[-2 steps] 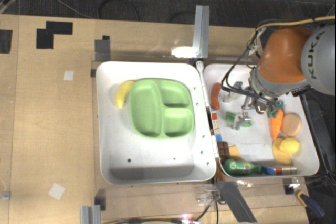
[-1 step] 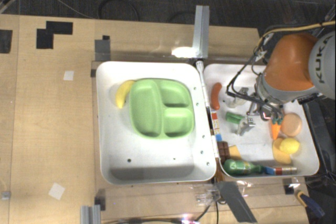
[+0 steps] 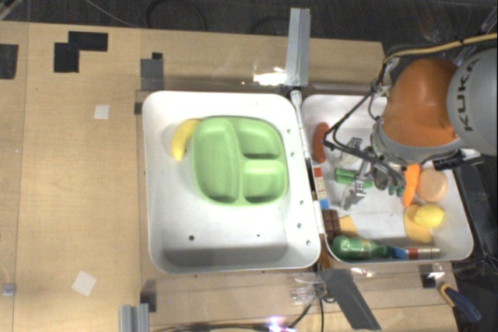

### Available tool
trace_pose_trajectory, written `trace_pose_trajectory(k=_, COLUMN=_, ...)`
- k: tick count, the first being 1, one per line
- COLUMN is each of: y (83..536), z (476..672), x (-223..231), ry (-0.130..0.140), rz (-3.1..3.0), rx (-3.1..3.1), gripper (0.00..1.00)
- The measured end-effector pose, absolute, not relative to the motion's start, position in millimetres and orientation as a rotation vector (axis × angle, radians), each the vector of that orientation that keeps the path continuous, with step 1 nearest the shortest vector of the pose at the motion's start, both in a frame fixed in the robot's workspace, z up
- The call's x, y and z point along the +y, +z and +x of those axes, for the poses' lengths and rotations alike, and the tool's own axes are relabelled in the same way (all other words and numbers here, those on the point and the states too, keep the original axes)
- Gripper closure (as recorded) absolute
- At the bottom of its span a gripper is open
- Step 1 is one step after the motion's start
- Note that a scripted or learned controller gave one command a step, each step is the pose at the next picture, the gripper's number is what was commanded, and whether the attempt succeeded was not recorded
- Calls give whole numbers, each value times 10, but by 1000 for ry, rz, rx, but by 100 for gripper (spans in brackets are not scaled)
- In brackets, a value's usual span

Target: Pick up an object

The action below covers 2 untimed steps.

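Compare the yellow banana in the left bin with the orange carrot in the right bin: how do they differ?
The yellow banana is curved, while the orange carrot looks straight and tapered. The banana lies in the left white bin, against the green divided plastic tray; the carrot lies in the right white bin, beside a beige egg-shaped item and partly under the arm. Both are small toy foods resting in a bin.

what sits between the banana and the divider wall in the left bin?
The green sectioned tray. In the camera view it lies right of the banana, touching or overlapping it, and reaches nearly to the divider wall.
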<state>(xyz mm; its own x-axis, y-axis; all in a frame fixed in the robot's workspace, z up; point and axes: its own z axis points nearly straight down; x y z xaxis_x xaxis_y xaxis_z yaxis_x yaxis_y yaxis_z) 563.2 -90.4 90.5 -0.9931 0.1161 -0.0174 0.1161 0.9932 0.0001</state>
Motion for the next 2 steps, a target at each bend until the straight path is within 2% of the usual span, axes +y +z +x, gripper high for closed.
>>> trace_pose_trajectory(k=1, y=899, z=5746, x=-1240, ry=1, rz=317, rx=3110, gripper=0)
trace_pose_trajectory(k=2, y=1336, z=5787, x=-1695, ry=-2, rz=427, rx=3100, gripper=0)
